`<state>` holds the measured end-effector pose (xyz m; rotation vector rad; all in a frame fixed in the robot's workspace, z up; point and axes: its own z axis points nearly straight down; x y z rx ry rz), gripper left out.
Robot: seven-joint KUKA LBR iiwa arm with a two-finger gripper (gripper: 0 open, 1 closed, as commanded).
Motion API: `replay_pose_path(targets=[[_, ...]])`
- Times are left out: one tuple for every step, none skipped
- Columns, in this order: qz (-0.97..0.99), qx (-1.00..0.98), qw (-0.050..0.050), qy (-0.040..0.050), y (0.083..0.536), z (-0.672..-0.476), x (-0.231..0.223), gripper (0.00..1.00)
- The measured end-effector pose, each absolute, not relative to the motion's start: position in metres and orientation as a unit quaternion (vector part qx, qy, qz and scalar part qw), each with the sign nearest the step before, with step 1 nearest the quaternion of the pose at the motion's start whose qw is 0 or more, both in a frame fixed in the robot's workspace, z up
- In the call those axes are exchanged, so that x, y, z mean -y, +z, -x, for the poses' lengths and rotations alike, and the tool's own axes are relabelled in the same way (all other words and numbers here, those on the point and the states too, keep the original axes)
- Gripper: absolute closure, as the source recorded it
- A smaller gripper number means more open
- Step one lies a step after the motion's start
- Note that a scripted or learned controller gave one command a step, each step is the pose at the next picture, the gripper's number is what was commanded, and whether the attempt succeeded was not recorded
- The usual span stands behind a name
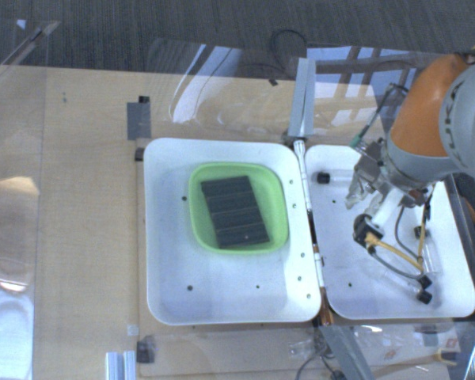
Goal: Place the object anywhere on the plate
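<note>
Gripper (361,188) hangs over right bin (451,279), open or closed can't tell; block (235,210) lies on plate (198,212), left bin (168,291).

The light is bright and even, falling from above. The white bins (222,303) are nearly washed out, with only faint grey shading along their walls, while the plate (199,212) keeps a saturated green. Pale glare patches lie on the table (71,236) at its left edge, and streaked reflections cross its far side. The floor (142,14) beyond is dim. Focus is soft throughout, and the arm (427,109) is slightly blurred.
</note>
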<state>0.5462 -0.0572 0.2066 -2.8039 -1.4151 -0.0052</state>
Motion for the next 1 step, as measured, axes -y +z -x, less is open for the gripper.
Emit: replay_pose_path(targets=[[0.893,0.450,0.000,-0.0016,0.2066,-0.5462,0.0573,0.00]])
